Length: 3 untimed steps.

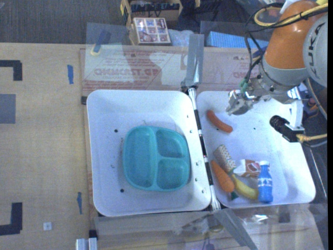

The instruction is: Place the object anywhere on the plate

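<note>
A teal divided plate (156,158) lies in the middle of the left white bin (104,119). In the right bin (291,160) an orange-red sausage (219,122) lies near the upper left corner. My gripper (238,103) hovers just right of and above the sausage, fingers pointing down, with nothing visible between them. Lower in that bin lie a carrot (222,176), a banana (244,187), a blue bottle (265,182), a small carton (248,167) and a speckled grey piece (225,155).
The metal divider (197,134) runs between the two bins. A cardboard sheet (135,69) and boxes (151,30) sit behind them. The arm's orange band (291,20) and cables (291,129) hang over the right bin's upper right.
</note>
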Motion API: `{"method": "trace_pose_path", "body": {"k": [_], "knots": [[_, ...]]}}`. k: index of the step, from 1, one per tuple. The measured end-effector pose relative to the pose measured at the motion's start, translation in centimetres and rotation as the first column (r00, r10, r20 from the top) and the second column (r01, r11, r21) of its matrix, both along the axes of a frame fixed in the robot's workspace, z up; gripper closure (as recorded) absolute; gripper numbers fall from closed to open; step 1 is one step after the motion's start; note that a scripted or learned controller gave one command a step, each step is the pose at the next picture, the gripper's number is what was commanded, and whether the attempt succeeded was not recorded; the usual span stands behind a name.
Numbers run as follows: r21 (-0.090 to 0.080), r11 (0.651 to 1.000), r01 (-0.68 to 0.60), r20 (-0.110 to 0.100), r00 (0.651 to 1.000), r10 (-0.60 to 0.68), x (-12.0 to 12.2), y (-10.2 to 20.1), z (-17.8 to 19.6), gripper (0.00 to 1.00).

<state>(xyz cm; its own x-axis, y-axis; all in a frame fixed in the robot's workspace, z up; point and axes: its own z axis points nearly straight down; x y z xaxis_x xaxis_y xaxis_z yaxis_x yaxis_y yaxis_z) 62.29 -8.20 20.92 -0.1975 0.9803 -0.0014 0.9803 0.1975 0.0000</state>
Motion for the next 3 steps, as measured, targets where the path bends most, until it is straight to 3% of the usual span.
{"method": "trace_pose_path", "body": {"k": [1,2,3], "knots": [[0.001,1.0,0.007,-0.003,1.0,-0.007,-2.8,7.7,-2.7,1.0],[0.001,0.999,-0.055,-0.004,0.999,0.055,-7.4,14.3,-2.7,1.0],[0.001,0.999,-0.053,-0.003,0.999,0.053,-7.4,14.3,-2.7,0.0]]}}
